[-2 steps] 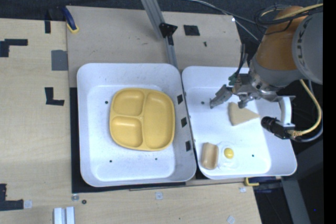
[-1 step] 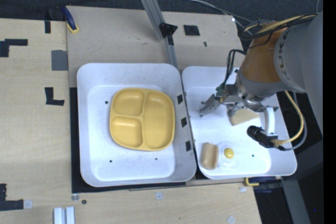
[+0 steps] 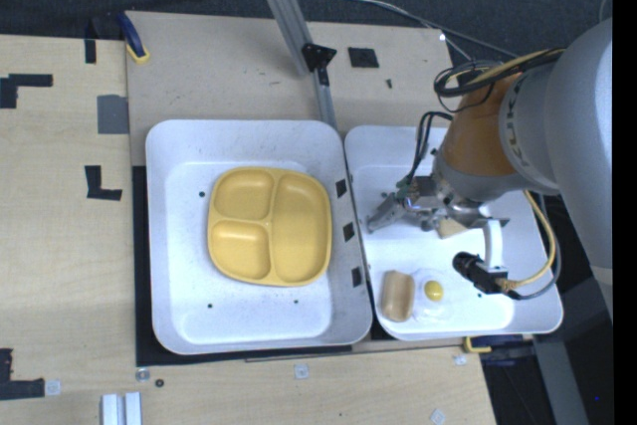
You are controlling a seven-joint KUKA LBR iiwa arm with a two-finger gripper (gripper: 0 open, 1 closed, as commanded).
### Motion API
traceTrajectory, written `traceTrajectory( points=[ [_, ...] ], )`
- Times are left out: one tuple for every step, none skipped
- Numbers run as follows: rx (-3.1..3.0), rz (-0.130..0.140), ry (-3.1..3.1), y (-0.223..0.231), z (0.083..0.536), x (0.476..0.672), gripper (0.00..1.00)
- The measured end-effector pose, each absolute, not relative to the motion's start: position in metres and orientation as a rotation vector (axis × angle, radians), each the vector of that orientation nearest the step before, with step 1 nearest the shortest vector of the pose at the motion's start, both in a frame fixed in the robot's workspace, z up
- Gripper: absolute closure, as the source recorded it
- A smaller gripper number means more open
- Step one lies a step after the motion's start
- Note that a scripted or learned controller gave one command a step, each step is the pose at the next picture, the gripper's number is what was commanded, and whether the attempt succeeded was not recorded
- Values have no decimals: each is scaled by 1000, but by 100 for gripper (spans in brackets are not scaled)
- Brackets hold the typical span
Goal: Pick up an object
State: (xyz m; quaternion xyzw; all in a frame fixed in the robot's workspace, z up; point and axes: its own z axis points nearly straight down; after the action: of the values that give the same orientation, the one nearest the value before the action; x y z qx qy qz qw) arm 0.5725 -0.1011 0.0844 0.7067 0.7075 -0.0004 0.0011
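My gripper (image 3: 386, 212) is low inside the right bin (image 3: 528, 314), near its left wall, and points toward the divider between the bins. The grey arm with its orange band comes in from the right and covers much of that bin. A tan, bread-like piece (image 3: 397, 295) lies at the bin's front left, in front of the gripper and apart from it. Beside it is a white fried-egg toy with a yellow yolk (image 3: 432, 292). A small tan item (image 3: 453, 227) peeks out from under the wrist. I see nothing held in the gripper.
The left bin (image 3: 179, 214) holds a yellow divided plate (image 3: 269, 224) at its middle. A grey pole (image 3: 289, 5) slants down to the bins' far edge. Cables loop around the wrist, with a black connector (image 3: 470, 266) over the right bin.
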Motion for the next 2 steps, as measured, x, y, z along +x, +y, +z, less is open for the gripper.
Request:
traceTrajectory(
  points=[
    [2214, 5, 2219, -101, 98, 575, 100],
    [2219, 1, 2222, -102, 140, 575, 100]
  ],
)
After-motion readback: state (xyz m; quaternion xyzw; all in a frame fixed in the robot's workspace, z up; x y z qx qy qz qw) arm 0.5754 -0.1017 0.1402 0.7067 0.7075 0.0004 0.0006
